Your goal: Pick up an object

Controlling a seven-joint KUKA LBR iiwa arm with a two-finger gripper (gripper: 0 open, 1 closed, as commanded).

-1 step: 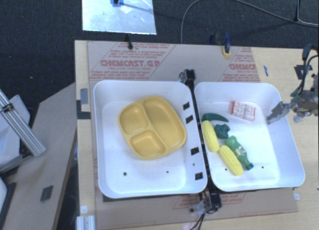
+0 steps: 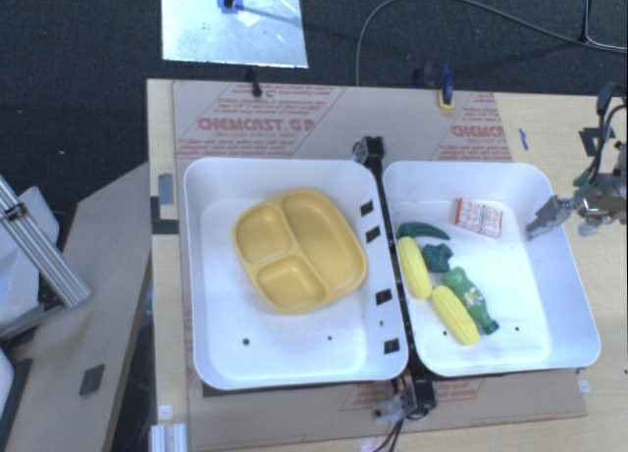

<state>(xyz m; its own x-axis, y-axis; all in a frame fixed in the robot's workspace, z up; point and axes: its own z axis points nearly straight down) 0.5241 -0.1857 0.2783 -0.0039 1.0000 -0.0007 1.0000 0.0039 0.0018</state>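
**Metal gripper poised at the right bin's rim**

Grey fingers of the gripper (image 2: pixel 549 215) reach in over the right bin (image 2: pixel 564 283) at its right wall, angled down-left; whether they are parted or closed I cannot tell, and nothing shows between them. Inside that bin lie 2 corn cobs (image 2: pixel 413 266), a green bottle (image 2: pixel 471 299), a green pepper (image 2: pixel 424 231) and a red-and-white packet (image 2: pixel 478 216). Left of it, the left bin (image 2: pixel 211 342) bears a yellow divided plate (image 2: pixel 298 249).

Right bin: 2 yellow corn cobs (image 2: pixel 435 288), green bottle (image 2: pixel 470 297), small packet (image 2: pixel 478 217).
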